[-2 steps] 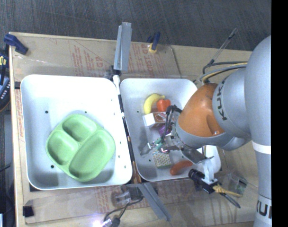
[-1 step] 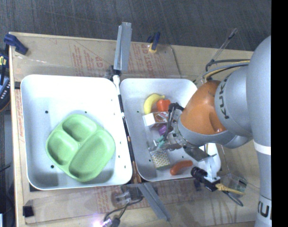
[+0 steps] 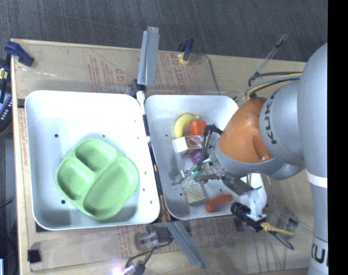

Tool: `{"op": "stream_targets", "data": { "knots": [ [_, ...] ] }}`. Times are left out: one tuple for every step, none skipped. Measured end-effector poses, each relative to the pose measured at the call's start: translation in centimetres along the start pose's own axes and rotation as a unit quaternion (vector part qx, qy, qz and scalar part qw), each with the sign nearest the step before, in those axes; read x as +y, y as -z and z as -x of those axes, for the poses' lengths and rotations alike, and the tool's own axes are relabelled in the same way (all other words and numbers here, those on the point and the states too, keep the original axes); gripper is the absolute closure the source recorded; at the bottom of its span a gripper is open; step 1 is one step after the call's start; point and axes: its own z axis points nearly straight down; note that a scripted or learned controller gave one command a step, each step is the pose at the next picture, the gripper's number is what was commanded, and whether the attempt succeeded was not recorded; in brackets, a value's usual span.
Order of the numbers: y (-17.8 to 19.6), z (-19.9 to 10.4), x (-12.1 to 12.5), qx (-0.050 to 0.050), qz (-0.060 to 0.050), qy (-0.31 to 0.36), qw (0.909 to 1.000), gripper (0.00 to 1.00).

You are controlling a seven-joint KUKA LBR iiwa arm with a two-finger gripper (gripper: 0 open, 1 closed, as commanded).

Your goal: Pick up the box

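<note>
A small white box (image 3: 181, 145) lies in the right bin (image 3: 162, 153), just below a yellow banana (image 3: 184, 122) and an orange-red item (image 3: 197, 127). A second, speckled box-like block (image 3: 193, 192) rests near the bin's front wall. My gripper (image 3: 192, 171) reaches down between these two, just below the white box and just above the speckled block. The grey wrist and orange band (image 3: 248, 136) cover the right part of the bin. Nothing can be seen held in the gripper.
A red sausage-shaped item (image 3: 218, 202) lies at the right bin's front right. Small purple and green bits (image 3: 195, 157) sit by the gripper. The left bin (image 3: 42, 113) holds a green divided plate (image 3: 98, 177). Clamps and a metal bar stand along the bench's back edge.
</note>
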Motion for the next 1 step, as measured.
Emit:
{"op": "stream_targets", "data": {
  "knots": [
    [0.95,-0.01,0.08,0.000,-0.001,0.002,1.0000,1.00]
  ]
}}
